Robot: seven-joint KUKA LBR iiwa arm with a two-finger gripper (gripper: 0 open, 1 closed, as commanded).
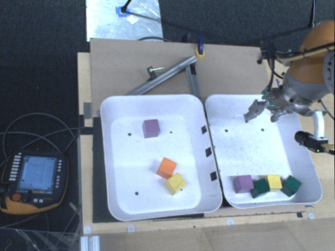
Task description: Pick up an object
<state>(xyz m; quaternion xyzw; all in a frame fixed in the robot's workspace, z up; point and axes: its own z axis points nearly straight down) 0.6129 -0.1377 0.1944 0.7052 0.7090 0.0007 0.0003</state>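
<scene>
End effector (264, 111) is being held spread and empty over the far part of the right bin (230, 140). Nearest candidates are lying nearward along the bin's near wall: purple cube (243, 183), two green cubes, yellow cube (274, 181). No long axis.

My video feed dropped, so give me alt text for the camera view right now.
The grey arm's pincer hangs open over the back of the right white bin, holding nothing. Along that bin's front lie a purple cube, two green cubes and a yellow one; the left white bin holds purple, orange and yellow cubes.
</scene>
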